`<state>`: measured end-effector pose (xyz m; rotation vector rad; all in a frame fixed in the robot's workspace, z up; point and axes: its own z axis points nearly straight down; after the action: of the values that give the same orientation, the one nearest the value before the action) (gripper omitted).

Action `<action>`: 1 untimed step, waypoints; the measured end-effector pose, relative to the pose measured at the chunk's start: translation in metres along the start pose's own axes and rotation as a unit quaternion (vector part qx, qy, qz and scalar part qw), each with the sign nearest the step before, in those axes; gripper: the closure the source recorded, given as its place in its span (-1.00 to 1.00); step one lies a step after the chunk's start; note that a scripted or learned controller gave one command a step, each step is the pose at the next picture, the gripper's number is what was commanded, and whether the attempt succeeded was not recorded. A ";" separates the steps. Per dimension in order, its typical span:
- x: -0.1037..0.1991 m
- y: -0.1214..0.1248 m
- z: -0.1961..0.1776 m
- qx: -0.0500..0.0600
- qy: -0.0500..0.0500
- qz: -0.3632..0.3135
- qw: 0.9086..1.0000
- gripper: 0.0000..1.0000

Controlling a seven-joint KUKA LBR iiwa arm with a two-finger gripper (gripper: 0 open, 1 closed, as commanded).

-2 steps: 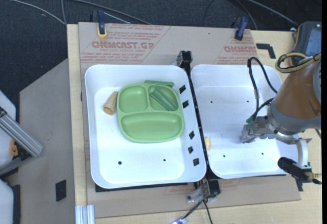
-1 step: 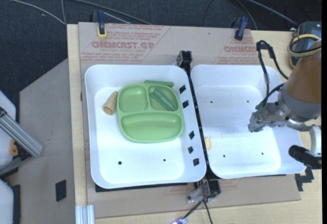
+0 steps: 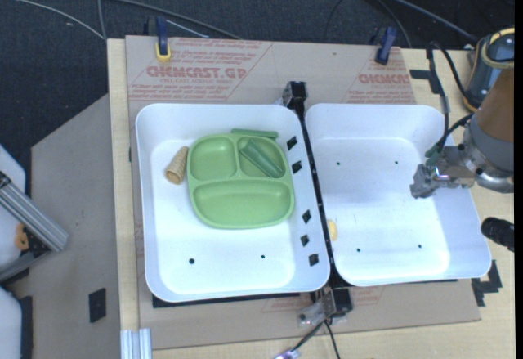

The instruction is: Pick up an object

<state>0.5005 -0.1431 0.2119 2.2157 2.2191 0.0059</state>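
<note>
On the counter (image 3: 245, 59), a board printed with red lettering, two shallow white bins sit side by side. The left bin (image 3: 163, 251) holds a green divided plate (image 3: 241, 186) lying flat in its upper middle. The plate has three compartments: two small ones along the top and one wide one below. A dark green strip-like piece (image 3: 261, 157) lies slantwise in the upper right compartment, and a second green strip (image 3: 255, 134) lies just beyond the plate's top rim. A small tan cone-shaped object (image 3: 176, 165) lies on the bin floor, touching or just beside the plate's left edge, its wider end toward the bottom of the view.

Between the two bins runs a dark divider with black tabs, and a small yellowish object (image 3: 331, 229) sits right by that divider at the left edge of the right bin (image 3: 376, 259).

The gripper (image 3: 429, 177) hangs over the right side of the right bin, near its right wall, with the grey arm (image 3: 494, 136) and its orange band reaching in from the right. Nothing shows between the fingers; whether they are spread or closed cannot be made out from this angle. The gripper is well apart from the plate, the cone and the yellowish object.

Blue clamps (image 3: 163, 38) grip the far edge of the board, and cables trail across the dark floor beyond.
</note>
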 end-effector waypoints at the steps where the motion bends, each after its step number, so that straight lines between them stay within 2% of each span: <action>1: 0.056 0.008 0.007 0.004 0.003 -0.002 1.000 1.00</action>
<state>0.5084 -0.0876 0.2047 2.2169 2.2312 0.0022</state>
